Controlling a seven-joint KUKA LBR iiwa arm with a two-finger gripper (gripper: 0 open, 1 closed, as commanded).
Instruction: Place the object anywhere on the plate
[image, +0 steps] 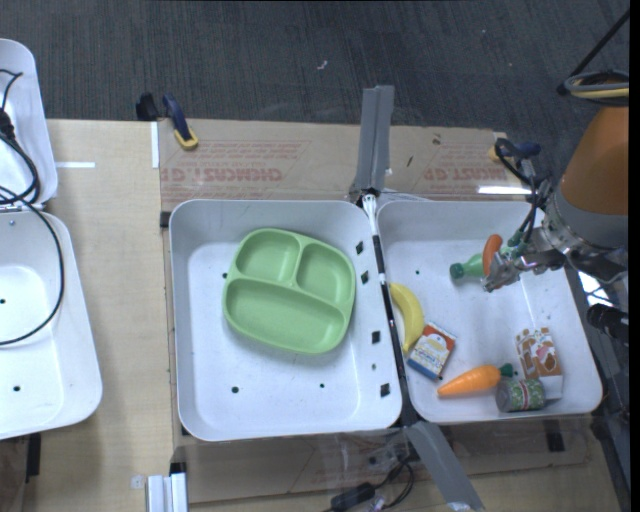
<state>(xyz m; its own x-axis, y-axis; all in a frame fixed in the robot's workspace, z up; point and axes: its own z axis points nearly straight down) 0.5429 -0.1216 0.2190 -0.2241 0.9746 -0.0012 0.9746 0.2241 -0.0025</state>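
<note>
A green three-compartment plate (290, 290) lies in the left bin (200, 400) with nothing on it. In the right bin (470, 230), my gripper (500, 272) reaches in from the right, near the bin's far side. A small orange toy with a green end (489, 254) sits right at the gripper's tip, touching or overlapping it. Whether the gripper grips the toy is unclear.
Also in the right bin are a yellow banana (407, 312) against the left wall, a small orange-and-white box (431, 352), a carrot (468, 381), a green can (520, 394) and a patterned carton (538, 352). A metal divider bar (374, 150) runs between the bins.
</note>
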